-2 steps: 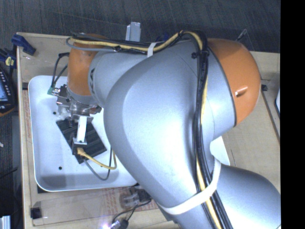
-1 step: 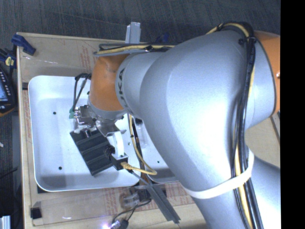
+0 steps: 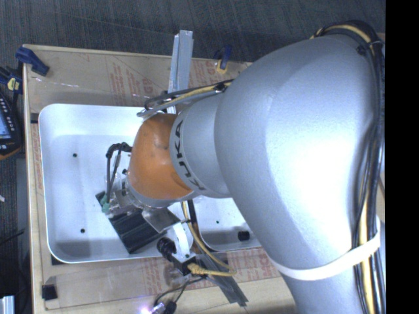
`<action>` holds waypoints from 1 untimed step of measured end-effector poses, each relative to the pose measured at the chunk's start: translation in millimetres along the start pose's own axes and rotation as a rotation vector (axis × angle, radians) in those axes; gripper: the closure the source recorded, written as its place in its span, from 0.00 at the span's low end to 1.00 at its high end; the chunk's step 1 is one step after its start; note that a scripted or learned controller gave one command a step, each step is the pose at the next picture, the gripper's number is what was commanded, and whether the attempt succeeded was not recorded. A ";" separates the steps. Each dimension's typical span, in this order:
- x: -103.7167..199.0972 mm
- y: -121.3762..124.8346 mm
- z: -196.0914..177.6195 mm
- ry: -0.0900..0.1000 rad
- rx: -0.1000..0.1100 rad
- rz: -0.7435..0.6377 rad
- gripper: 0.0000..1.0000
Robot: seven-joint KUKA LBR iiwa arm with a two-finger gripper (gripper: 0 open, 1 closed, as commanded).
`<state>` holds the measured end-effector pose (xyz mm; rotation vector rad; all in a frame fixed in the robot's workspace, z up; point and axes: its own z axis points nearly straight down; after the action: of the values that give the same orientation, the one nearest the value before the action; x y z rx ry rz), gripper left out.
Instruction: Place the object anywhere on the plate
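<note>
My arm reaches in from the right, and its grey bulk with the orange band point(image 3: 154, 159) covers much of both bins. The gripper point(image 3: 131, 229), a black block below the wrist, hangs low over the near part of the left white bin point(image 3: 65, 175). A small dark greenish piece point(image 3: 103, 203) sits at the gripper's left side; I cannot tell whether it is an object or part of the tool. The arm hides whatever lies beneath it.
A corner of the right bin point(image 3: 226, 244) peeks out under the arm. Cables point(image 3: 186, 267) trail over the bench's front edge. A metal post point(image 3: 182, 57) and blue clamps point(image 3: 31, 59) stand at the back. Bare bin floor stretches to the gripper's left.
</note>
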<state>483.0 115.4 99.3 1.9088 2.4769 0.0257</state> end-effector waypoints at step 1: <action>76.9 57.2 -11.5 0.001 0.026 -0.022 1.00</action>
<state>518.4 204.2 112.0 1.8923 2.5110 -0.0057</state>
